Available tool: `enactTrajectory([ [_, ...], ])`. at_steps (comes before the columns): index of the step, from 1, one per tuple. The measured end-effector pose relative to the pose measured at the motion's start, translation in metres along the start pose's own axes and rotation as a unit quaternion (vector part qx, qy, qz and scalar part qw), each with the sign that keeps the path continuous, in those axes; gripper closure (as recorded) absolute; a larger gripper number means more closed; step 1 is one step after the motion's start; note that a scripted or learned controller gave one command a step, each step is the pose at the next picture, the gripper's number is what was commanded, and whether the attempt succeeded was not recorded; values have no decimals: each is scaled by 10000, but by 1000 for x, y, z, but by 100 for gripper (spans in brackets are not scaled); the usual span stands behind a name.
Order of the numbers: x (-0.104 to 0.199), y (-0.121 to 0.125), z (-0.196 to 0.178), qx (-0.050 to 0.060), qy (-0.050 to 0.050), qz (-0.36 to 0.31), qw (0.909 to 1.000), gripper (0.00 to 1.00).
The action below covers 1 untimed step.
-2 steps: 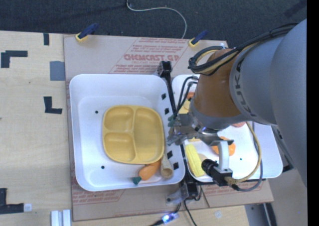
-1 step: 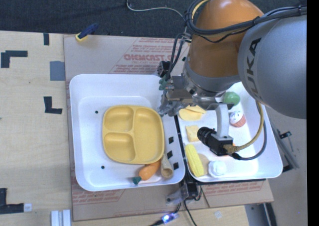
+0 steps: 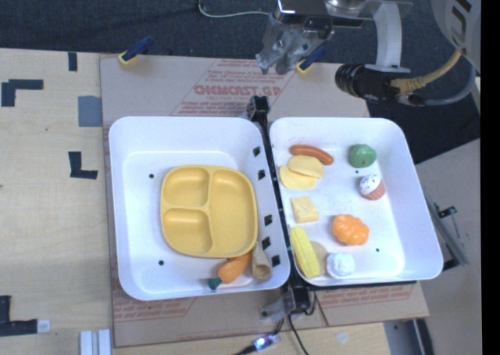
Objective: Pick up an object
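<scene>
Hanging above the cardboard sheet (image 3: 234, 87) beyond both shallow white bins, the two-finger gripper (image 3: 279, 56) is seen well apart from every object; whether its jaws are wide or narrow cannot be told. In the right bin (image 3: 406, 189) are seen a red sausage (image 3: 311, 154), a green ball (image 3: 362, 155), an orange lump (image 3: 350, 229) and a yellow corn cob (image 3: 303, 250). A yellow divided plastic tray (image 3: 208, 210) is seen in the left bin (image 3: 129, 189), an orange carrot (image 3: 232, 270) touching its near edge.

A robotics lab; taped bench (image 3: 47, 134), clamped cardboard (image 3: 180, 87), white bins (image 3: 129, 189) of toy food.

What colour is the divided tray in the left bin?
The divided tray is plain yellow, seen clearly in the camera view.
</scene>
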State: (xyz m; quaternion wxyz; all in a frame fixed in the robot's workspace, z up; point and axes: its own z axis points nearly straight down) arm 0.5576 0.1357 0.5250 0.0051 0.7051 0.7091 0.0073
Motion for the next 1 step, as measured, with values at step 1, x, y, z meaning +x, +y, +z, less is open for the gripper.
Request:
enactTrajectory([
  [1,-51,-65,90,146,-31,50,9999,100],
])
